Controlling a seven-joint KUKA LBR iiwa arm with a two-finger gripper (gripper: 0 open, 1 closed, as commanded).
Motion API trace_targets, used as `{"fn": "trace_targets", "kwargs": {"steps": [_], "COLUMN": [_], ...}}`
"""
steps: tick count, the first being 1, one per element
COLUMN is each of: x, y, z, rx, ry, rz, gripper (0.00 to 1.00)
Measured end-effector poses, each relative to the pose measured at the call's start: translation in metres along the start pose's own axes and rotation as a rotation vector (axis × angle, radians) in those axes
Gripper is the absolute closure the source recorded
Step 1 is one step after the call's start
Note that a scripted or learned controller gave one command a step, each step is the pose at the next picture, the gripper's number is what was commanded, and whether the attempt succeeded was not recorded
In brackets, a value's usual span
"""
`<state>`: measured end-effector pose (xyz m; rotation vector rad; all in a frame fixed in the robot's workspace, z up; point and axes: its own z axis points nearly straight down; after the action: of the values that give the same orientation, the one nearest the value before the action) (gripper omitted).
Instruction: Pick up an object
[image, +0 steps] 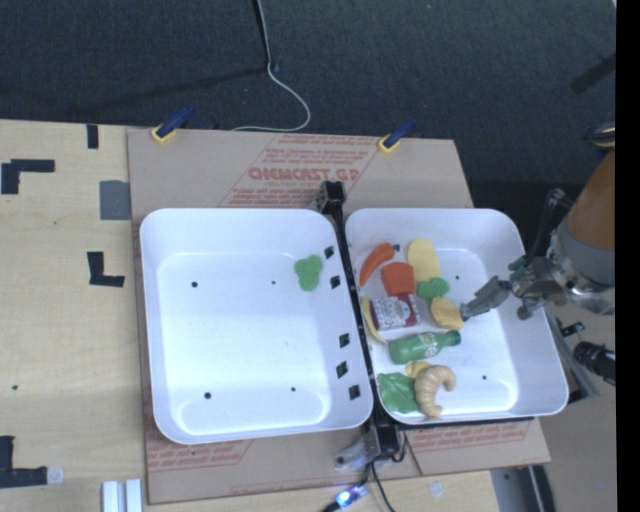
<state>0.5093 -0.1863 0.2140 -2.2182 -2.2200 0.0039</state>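
Claw: the claw (478, 303) is low in the right bin (500, 232), reaching in from the right, its dark fingers (488, 295) drawn close to a narrow tip with nothing visible between them; whether a slit remains, I cannot tell.
Nearest target: the small yellow piece (446, 314) sits right at the claw's tip, touching or all but touching it. It looks like light moulded toy food, stiff and smooth, so likely to skid if pinched off-centre.
Just beyond the tip: a green round toy (433, 289) and, past it, a yellow corn-like toy (423, 257), then a red block (398, 278) and an orange-red pepper shape (374, 263) further on.
Below the tip: a green bottle (424, 346) lies on its side. It is probably hollow plastic, light, rounded and slippery; take it across the body, not the neck.
Further below: a tan croissant toy (432, 385) on a green leaf piece (394, 391); the croissant's curve offers a decent pinch at its middle.
Packet: a red and white packet (391, 315) lies flat beyond the yellow piece and looks hard to get fingers under.
Far off: a green toy (309, 271) lies alone in the left bin (170, 240), well away from the claw.
Best bet: the yellow piece, gripped across its narrow width, with the crowding as the risk.
Worktop: cardboard sheet (290, 172) under both bins.
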Motion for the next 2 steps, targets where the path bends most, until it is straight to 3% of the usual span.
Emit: {"fn": "trace_targets", "kwargs": {"steps": [1,2], "x": [0.071,0.092], "y": [0.014,0.062], "z": [0.136,0.13], "rx": [0.002,-0.004], "ry": [-0.001,-0.003], "rz": [-0.004,-0.002], "gripper": [0.0,0.0]}}
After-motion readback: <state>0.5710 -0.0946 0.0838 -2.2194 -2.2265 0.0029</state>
